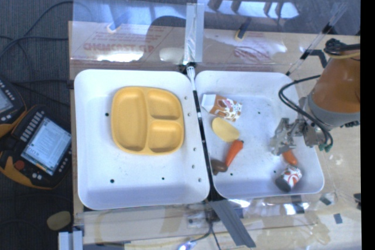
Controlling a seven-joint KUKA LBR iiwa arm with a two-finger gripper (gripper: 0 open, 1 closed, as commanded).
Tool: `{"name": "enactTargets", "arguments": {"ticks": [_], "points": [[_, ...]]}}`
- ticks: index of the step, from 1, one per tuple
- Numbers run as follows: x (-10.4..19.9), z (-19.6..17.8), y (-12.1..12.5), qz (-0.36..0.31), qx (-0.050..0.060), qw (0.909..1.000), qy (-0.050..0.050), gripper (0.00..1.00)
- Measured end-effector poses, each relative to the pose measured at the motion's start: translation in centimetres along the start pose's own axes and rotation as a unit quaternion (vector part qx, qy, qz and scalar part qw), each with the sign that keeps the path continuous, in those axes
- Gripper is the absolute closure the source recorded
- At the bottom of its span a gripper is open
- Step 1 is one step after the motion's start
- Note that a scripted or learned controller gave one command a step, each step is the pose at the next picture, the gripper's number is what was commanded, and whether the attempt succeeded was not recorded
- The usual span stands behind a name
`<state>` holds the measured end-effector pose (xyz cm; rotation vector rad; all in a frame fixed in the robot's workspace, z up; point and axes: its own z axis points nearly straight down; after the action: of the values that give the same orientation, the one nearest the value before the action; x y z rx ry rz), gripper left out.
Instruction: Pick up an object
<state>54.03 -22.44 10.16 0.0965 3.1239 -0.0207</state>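
Note:
My gripper (284, 139) hangs low over the right side of the right bin (258, 82), reaching in from the right. Just below it lies a small orange piece (290, 157), close to the fingertips. A red, white and grey object (289, 177) rests at the bin's front right corner. Further left in the same bin lie an orange carrot (234, 152), a pale yellow round piece (225, 129), a small brown piece (218, 167) and a white and orange packet (224, 106).
The left bin (94, 184) holds a yellow divided plate (147, 119). Clear plastic panels stand behind both bins. A pendant and cables lie on the floor at the left. The arm's orange band (341, 85) is at the right edge.

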Motion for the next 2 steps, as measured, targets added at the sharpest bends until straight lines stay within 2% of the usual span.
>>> {"name": "enactTargets", "arguments": {"ticks": [1, 2], "points": [[1.4, 0.8, 10.5, -0.127, -0.004, 0.9919, -0.001, 1.00], [2.2, -12.9, 12.6, 0.003, -0.006, 1.0000, 0.006, 1.00]]}}
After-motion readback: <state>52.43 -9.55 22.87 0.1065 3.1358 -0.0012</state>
